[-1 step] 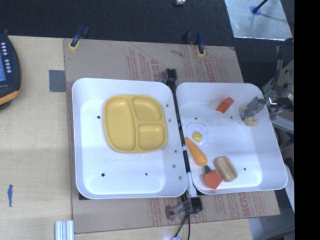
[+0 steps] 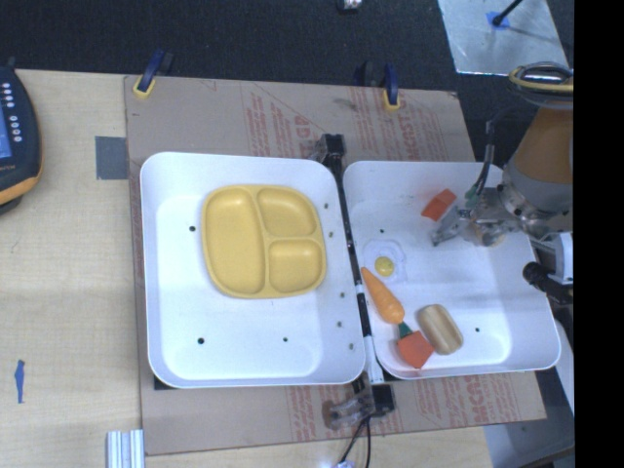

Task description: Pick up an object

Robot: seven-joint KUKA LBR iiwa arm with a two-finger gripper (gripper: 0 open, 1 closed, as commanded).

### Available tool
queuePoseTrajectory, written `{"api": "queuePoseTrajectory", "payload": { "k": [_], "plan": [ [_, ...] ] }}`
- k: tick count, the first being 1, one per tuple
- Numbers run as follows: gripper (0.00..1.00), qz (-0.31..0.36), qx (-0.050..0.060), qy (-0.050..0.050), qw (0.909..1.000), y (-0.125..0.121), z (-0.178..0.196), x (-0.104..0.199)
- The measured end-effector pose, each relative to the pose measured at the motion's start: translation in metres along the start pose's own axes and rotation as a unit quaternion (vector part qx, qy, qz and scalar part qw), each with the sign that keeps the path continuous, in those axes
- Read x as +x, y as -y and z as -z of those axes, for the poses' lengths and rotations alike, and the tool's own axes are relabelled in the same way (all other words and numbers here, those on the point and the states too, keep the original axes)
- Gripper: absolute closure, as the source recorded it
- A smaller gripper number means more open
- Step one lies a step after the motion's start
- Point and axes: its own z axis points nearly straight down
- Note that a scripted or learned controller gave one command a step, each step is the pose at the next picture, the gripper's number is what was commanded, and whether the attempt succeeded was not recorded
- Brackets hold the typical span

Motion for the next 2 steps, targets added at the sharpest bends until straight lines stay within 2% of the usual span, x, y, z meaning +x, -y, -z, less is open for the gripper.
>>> {"api": "queuePoseTrajectory", "payload": {
  "k": [1, 2],
  "plan": [
    [0.00, 0.001, -0.005, 0.001, 1.0000, -0.057, -0.011, 0.055],
    [0.00, -0.005, -0.012, 0.005, 0.9999, -0.052, 0.100, -0.012]
  ]
}}
